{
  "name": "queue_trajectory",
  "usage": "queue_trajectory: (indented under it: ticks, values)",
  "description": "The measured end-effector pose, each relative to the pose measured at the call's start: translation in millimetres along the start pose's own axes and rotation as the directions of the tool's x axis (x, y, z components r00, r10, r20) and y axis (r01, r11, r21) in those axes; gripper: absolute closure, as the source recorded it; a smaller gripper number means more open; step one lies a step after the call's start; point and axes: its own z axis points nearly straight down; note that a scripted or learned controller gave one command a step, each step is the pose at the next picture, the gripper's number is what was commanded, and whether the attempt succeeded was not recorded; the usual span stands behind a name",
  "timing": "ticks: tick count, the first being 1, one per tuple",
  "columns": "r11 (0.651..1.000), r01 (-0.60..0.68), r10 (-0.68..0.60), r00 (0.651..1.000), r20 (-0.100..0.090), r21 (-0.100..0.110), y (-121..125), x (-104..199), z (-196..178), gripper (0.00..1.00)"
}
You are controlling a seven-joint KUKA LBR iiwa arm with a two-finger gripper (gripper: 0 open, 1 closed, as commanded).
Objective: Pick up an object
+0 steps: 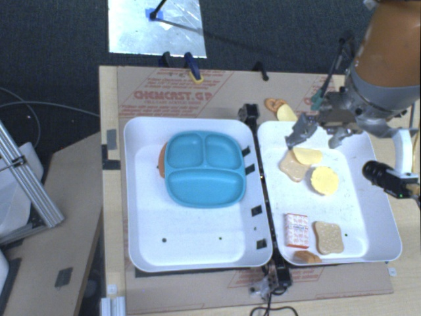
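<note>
Nothing was picked yet. The likeliest candidates lay in the right bin (388, 242): a pale yellow slice (307, 155), a tan piece (294, 169) touching it just below-left, and a round yellow disc (324, 180) beside them. Nearer the front of that bin sat a small red-and-white packet (297, 230) and a slice of toast (328, 237), side by side, with a brownish bit (304, 257) at the front rim.

The gripper (320, 131) hung over the far part of the right bin, just above the yellow slice. Its two fingers stood spread apart, with nothing between them. Judged from that: approach under way, grasp and lift both left to do.

Left bin (148, 242) held a blue divided plate (204, 168), something orange-brown peeking from under its left edge. Two more small food pieces, one orange (273, 103) and one pale yellow (286, 113), lay on the cardboard (171, 91) behind the bins, outside either one. A shiny metal sheet (154, 18) lay beyond on dark carpet.
</note>
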Motion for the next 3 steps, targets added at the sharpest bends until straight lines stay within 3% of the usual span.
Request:
queue_trajectory:
  ticks: [1,2,3]
  values:
    - [1.0,-0.002,0.002,1.0,0.0,-0.004,-22.6,41.6,-20.2,0.0]
    - [1.0,0.005,-0.005,1.0,-0.002,-0.001,-38.8,137.2,-10.5,0.0]
    - [1.0,-0.003,0.003,1.0,-0.001,-0.005,-36.7,131.4,-22.2,1.0]
